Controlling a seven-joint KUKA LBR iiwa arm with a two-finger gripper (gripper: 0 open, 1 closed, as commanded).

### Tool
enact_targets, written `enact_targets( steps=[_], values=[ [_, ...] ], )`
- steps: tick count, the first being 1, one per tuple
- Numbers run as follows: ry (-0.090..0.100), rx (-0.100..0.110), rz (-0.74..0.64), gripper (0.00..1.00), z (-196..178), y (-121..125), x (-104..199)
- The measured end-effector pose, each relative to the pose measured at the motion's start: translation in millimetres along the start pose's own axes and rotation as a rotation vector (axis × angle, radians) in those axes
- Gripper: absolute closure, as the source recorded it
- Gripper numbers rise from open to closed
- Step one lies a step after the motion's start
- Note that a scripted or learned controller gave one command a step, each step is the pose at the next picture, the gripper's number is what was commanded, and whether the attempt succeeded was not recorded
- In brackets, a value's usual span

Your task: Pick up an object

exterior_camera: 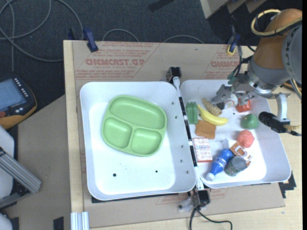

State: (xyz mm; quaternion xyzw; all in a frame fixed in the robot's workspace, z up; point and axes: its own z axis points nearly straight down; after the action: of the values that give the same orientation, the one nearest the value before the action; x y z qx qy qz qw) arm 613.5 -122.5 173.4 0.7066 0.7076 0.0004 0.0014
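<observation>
The objects to pick lie crowded in the right bin [278,169], a shallow white tray with rounded corners. Nearest the tool [233,96] is a yellow banana [212,116], curved and smooth, lying just below and to the left of it. A flat tan piece [206,129], like a slice of toast, touches the banana's lower side, and a green ridged item [192,112] stands against the bin's left wall. A small red item [243,107] and a rounded green one [249,121] sit just below the tool. Further forward lie a pink-red rounded lump [245,138], a small printed card box [202,150], a blue bottle [219,163] with a white cap, and a dark round can [235,166]; the bottle and can touch, close to the bin's front rim.

The tool hangs low over the bin's back part, under the grey wrist and the orange band [271,51]. Its metal parts blur together, and I cannot tell how they stand; nothing shows plainly between them.

Open room in this bin lies mainly along the right wall and the far back corner. The left bin [96,166] holds a pale green plastic plate [134,125] with three compartments, with bare white floor all round it. Both bins rest on a brown printed cardboard sheet [129,59] on the counter [48,123].
</observation>
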Motion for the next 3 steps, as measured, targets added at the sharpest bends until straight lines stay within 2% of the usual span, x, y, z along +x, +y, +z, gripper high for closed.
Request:
enact_targets(
  steps=[1, 2, 3],
  values=[
    [0.001, 0.002, 0.001, 0.00, 87.7, -39.4, 19.9],
    [0.001, 0.001, 0.001, 0.00, 87.6, -54.2, 23.6],
    [0.000, 0.002, 0.001, 0.00, 88.5, 3.0, -21.6]
  ],
)
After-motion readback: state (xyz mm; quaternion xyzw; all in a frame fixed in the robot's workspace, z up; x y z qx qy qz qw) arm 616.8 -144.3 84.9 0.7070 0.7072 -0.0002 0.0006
